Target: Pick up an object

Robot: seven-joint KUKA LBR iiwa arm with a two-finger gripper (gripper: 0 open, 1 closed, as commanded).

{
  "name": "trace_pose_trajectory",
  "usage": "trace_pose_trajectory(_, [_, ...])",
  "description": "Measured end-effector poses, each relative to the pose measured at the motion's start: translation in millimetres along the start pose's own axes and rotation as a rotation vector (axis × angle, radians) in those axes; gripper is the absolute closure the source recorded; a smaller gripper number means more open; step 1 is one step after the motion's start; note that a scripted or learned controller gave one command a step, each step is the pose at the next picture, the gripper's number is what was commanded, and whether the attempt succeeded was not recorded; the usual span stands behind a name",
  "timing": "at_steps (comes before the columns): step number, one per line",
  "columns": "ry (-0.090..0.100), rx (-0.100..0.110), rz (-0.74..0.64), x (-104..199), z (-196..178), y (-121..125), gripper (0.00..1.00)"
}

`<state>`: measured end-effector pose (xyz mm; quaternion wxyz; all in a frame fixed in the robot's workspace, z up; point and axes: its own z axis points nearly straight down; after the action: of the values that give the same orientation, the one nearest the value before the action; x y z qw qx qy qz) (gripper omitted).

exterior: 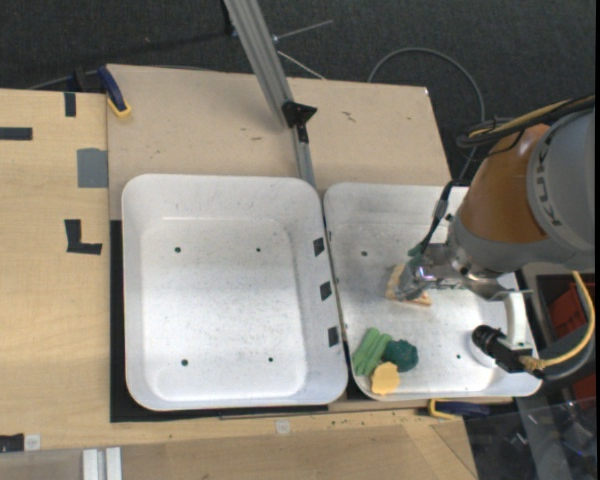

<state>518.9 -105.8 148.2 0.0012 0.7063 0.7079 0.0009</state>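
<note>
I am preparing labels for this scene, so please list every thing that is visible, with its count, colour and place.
shallow white plastic bins: two, white, side by side on the bench
small tan flat object: one, tan, middle of the right bin, at the end effector
green ribbed soft object: one, green, front of the right bin
dark teal lump: one, teal, beside the green one
yellow foam piece: one, yellow, at the right bin's front rim
grey metal pole: one, grey, behind the bins
end effector: one, grey, low over the tan object
</note>
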Motion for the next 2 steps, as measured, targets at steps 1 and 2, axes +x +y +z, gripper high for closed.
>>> trace_pose_trajectory(1, [0.000, 0.000, 0.001, -1.2, -53.0, -8.9, 1.00])
trace_pose_trajectory(2, [-0.001, -0.001, 0.000, -1.0, -105.8, -7.6, 1.00])
